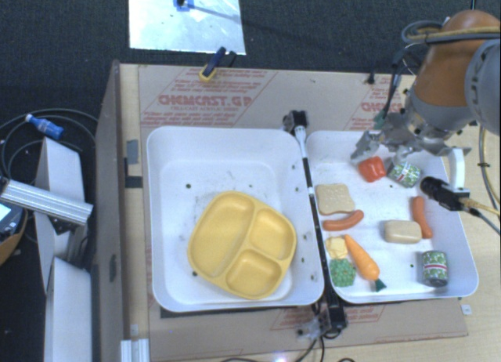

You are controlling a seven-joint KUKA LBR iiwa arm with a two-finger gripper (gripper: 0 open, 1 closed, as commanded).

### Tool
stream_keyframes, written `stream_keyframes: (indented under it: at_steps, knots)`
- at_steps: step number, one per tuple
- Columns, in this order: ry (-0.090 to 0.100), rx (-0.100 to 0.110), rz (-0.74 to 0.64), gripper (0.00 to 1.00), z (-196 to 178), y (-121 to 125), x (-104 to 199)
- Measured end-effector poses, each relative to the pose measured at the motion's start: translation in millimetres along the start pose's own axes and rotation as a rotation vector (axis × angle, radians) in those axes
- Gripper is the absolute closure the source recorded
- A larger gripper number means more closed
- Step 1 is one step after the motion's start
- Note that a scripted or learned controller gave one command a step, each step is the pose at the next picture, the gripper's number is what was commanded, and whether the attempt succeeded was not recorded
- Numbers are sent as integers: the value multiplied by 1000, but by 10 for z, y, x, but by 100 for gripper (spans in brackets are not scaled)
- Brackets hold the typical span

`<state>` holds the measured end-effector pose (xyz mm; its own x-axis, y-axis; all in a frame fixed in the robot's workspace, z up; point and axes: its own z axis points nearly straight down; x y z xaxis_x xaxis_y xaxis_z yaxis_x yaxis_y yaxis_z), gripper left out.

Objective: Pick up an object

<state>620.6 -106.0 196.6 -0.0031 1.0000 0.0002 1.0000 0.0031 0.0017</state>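
The gripper [389, 151] hangs low over the far end of the right bin [462, 270], its grey fingers pointing down toward the toys; how wide they stand cannot be told from this slant, and nothing is seen between them. Directly under it, touching or nearly so, lie a red toy piece [373, 168] and a green-patterned can [405, 173], the likeliest things for a pick, probably why the arm sits here. A little nearer the camera from the tool lie a slice of toy bread [334, 197] and a sausage [344, 220], then a pale block [402, 231] and a small orange carrot [421, 216]. Farther out lie a larger carrot [362, 257], a green vegetable [342, 272] and a second can [434, 267]. Well away across the divider, the left bin [168, 164] holds a yellow compartment tray [241, 244], clear of the working area.
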Motion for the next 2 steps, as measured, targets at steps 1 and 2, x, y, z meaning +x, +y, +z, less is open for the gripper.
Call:
stream_keyframes:
  at_steps: [1, 2]
  knots:
    - [0, -3, -2, 100, -109, 10, 2]
    - [0, -3, -2, 0, -108, 9, 2]
